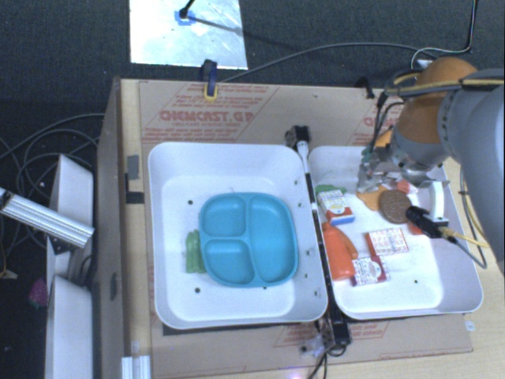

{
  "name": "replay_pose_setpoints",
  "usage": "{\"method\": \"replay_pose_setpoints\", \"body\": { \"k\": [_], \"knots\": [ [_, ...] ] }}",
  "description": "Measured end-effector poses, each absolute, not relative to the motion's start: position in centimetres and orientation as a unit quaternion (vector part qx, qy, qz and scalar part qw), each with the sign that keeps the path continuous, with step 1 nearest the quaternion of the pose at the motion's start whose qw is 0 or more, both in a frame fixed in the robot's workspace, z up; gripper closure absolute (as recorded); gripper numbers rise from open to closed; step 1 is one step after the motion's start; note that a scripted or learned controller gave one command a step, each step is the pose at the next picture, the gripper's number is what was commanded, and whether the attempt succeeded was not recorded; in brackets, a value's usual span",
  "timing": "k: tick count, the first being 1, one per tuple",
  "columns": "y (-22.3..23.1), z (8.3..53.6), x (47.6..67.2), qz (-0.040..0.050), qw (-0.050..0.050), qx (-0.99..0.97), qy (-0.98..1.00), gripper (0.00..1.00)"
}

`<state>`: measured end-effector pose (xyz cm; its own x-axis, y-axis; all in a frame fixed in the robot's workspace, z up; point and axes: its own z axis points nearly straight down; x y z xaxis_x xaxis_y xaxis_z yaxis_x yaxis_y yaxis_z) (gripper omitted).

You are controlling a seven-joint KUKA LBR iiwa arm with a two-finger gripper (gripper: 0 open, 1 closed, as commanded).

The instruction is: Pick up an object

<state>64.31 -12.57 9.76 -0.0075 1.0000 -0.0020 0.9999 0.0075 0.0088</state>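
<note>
Right bin (458, 290): brown disc (394, 205), carrot (339, 253), small cartons (387, 242). Gripper (372, 181) low at the bin's far edge, just beside the disc; grip state I cannot tell. Step: approach. Next, I judge: centre over one item, descend.

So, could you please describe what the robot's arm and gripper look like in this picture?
The arm is bulky, with rounded grey segments and an orange band above the wrist. Thin cables, some yellow, run along the wrist. The gripper is a small grey metallic unit, too small to make out in detail.
</note>
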Motion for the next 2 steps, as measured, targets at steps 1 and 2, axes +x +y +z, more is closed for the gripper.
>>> {"method": "replay_pose_setpoints", "body": {
  "k": [1, 2],
  "knots": [
    [-12.6, 9.7, 64.3, 0.0023, 0.004, 0.704, 0.710, 0.00],
    [-15.7, 8.5, 64.5, 0.0005, 0.002, 0.706, 0.708, 0.00]
  ]
}}
